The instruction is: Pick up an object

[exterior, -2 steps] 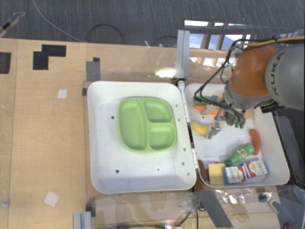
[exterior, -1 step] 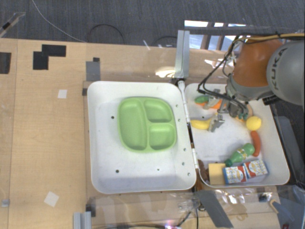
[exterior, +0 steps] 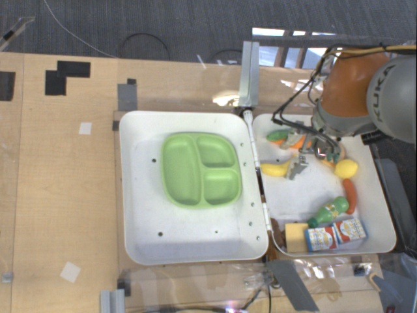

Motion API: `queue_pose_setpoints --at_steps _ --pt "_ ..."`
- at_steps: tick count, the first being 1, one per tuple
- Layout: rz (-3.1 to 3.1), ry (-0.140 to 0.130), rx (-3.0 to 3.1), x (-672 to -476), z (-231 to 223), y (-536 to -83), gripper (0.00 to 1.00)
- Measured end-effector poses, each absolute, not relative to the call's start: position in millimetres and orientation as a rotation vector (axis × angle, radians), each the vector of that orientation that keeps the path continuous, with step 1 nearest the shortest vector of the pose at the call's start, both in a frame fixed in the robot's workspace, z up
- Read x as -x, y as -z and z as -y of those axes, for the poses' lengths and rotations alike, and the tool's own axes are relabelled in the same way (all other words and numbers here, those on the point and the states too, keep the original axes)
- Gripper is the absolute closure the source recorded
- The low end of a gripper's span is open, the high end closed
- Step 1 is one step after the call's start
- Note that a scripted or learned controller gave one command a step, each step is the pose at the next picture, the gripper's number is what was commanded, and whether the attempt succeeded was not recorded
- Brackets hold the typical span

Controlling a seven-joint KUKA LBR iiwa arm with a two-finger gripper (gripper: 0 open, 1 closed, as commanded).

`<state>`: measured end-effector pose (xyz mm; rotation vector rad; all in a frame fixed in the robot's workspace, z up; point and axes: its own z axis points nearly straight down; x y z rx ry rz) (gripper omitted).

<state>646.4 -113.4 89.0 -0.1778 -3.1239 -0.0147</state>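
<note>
Well, the gripper hangs by the toy banana; its grip I can't tell. Light, stiff, slick plastic, I'd guess: best pinched across its middle.

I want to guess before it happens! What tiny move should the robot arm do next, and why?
Probably a short drop straight down toward the banana. The end effector hangs in the right bin, just beside the banana's right end, with nothing seen between its fingers. The lemon and the green bottle lie farther off, so the banana looks like the nearest thing to pick.
</note>
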Motion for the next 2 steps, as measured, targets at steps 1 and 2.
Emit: queue_pose_setpoints --at_steps 1,2 --pt "3.118 0.016 0.249 -646.4 117 -89 0.00" --pt "3.124 0.002 0.432 -628.2 89 -89 0.00"
